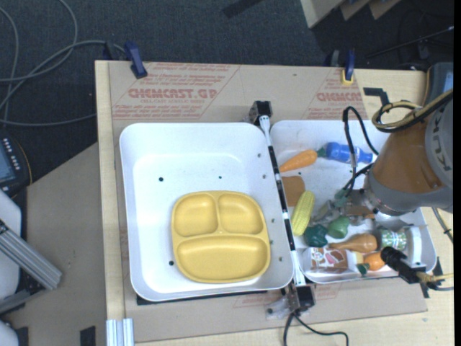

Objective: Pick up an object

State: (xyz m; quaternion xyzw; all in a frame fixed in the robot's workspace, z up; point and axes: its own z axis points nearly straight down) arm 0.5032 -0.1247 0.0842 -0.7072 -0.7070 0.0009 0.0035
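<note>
Gripper point(344, 209) low in right bin point(288, 132) among toy food, beside corn point(303, 209); finger state cannot be told. Yellow tray point(218, 235) in left bin point(144, 193).

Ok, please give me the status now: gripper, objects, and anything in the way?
Gripper low in right bin, among toys; nothing seen held. Corn, carrot, green piece close by. Yellow plate alone in left bin.

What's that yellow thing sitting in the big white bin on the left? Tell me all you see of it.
The yellow tray looks like a moulded plastic plate with rounded corners and three compartments: two small at the far side, one wide at the near side. It lies flat, right side up, on the floor of the left bin, toward the near edge.
</note>
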